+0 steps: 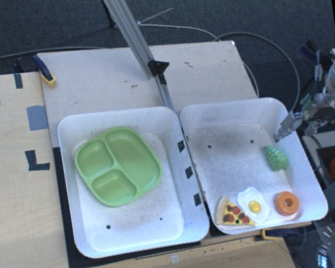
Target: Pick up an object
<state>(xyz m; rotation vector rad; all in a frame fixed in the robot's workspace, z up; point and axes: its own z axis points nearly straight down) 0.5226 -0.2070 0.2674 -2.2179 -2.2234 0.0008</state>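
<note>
In the right bin lie a green knobbly toy near the right wall, and along the front wall a pizza slice, a fried egg and an orange donut. My gripper hangs over the bin's right rim, just above and to the right of the green toy. I see nothing held in it. The arm behind it is mostly cut off at the right edge of the camera view.
The left bin holds a green divided plate. A metal post slants up from between the bins. Cables run behind the right bin, and a blue and yellow clamp sits at the bench's back left.
</note>
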